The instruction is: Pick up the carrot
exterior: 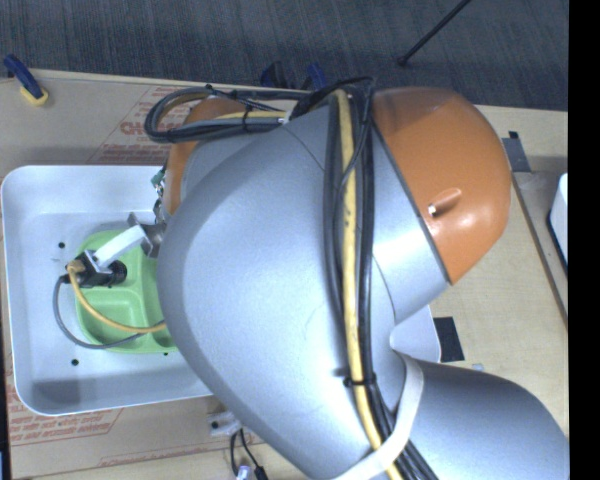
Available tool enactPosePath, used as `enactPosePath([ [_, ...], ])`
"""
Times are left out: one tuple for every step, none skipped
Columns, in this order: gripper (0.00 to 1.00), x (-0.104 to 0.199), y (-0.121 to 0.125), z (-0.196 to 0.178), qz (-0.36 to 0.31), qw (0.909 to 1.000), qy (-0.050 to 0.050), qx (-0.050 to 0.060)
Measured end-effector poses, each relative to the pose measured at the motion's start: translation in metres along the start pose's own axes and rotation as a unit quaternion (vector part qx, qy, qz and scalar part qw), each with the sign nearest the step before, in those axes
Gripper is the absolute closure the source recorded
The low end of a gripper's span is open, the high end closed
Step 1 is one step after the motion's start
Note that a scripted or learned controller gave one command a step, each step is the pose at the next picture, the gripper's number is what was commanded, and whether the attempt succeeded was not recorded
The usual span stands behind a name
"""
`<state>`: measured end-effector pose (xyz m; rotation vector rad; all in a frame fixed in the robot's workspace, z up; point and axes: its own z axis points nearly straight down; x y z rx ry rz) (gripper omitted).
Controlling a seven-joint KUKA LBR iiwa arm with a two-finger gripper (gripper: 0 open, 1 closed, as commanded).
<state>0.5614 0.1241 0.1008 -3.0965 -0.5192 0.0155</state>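
**Carrot not yet lifted, arm low over the left bin**

Judging by this view, the pick is unfinished. Nothing is seen raised clear of the bins, and nothing can be seen gripped. The carrot is hidden. It most likely lies in the left bin [30, 268] under the arm [280, 288], but I cannot tell which part of the bin. What is left, then, is the whole of the task as far as it can be checked: a sure grip on the carrot, then the lift.

The one thing plainly in that bin is a green tray [135, 290], lying near the bin's middle, its right side covered by the arm.

The arm reaches in from the right and bends steeply down, its grey body spread over most of the worktop [70, 108] and over the right half of the left bin. The orange band [450, 188] sits high and to the right, so the wrist points down and to the left, toward the tray. A small part of the claw [150, 230] peeks out at the arm's left edge, just above the tray's upper right corner. Whether it touches the tray is unclear. I cannot tell whether the claw is apart, together or clamped on anything, because the arm covers it.

A sliver of the right bin [561, 213] shows at the far right.
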Motion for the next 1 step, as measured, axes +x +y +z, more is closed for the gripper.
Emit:
enactPosePath([
  [1.0,-0.0003,-0.0006,-0.0095,-0.002,1.0,-0.002,0.001],
])
